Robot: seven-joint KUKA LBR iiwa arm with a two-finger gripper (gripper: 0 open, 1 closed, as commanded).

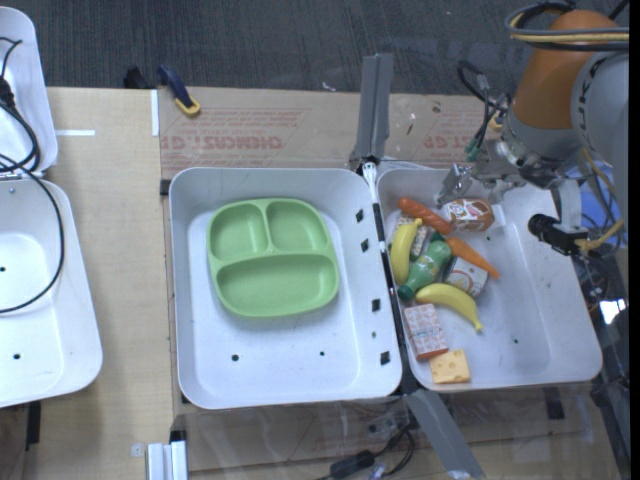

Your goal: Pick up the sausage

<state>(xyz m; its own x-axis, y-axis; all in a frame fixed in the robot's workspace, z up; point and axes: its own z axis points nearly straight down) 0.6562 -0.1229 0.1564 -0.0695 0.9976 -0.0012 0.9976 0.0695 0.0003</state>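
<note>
On the bench stand two shallow white bins side by side. Inside the left bin (200, 358) lies one green plate (272, 257) with three compartments, and nothing is on it. Inside the right bin (540, 338) the toy food is gathered near the left wall.

I count two bananas: one banana (401, 249) standing almost upright against the left wall, and a second banana (452, 302) lying lower, toward the middle. I count two long orange-red pieces. The upper one, which I take for the sausage (422, 213), lies at a slant near the back of the bin, just left of a round packet (469, 214) with a red and white label. The lower one looks like a carrot (472, 256) and points down to the right. Between the bananas lies one green bottle (428, 264). Toward the front there is one red and white box (426, 330) and one yellow cheese wedge (450, 367).

The gripper (457, 181) hangs above the back corner of the right bin, just over the round packet and near the sausage's right end. The fingers are small and dark against the cables, so I cannot tell how far apart they are, and I see nothing held between them. The packet lies close beside the sausage.
</note>
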